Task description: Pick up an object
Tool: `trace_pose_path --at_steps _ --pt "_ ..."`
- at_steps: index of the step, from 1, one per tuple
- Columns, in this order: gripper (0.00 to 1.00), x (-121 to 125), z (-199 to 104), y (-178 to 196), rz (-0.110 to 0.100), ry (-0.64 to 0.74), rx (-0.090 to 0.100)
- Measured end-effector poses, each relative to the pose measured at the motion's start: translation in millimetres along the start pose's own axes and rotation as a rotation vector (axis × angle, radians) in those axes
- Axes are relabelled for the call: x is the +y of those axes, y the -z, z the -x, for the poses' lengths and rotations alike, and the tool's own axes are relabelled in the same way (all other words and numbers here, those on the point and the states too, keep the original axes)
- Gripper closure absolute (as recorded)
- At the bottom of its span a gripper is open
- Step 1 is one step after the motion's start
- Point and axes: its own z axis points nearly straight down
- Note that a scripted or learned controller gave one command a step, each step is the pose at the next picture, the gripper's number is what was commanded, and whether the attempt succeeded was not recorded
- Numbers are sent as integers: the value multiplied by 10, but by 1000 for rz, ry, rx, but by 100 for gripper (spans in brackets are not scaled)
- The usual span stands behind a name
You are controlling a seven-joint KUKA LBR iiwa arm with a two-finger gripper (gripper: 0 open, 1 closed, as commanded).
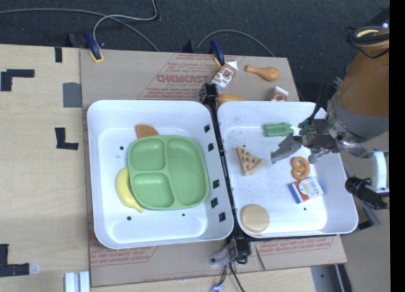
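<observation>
My gripper (296,154) hangs over the right bin (335,221), open, with nothing between its fingers. One grey finger (281,152) points left toward a waffle wedge (249,160). An orange pretzel (300,168) lies just below the gripper. A green block (277,129) lies just above and left of it. A red, white and blue packet (305,189) lies nearer the front, and a tan bun (255,217) sits at the bin's front left.
The left bin (101,221) holds a green divided plate (168,172), a banana (125,189) and an orange slice (145,131). Behind the bins on the cardboard lie a drumstick (261,71), a small packet (224,74) and other bits. Clips line the shared wall.
</observation>
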Motion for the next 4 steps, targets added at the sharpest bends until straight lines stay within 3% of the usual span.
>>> trace_pose_path --at_steps 1,2,3,4 --pt "0 313 30 -808 -3 -1 0" --pt "0 462 -25 -1870 0 -1 1" --pt "0 982 -51 -1896 5 0 -1" --pt "0 1223 -31 -1899 3 -1 0"
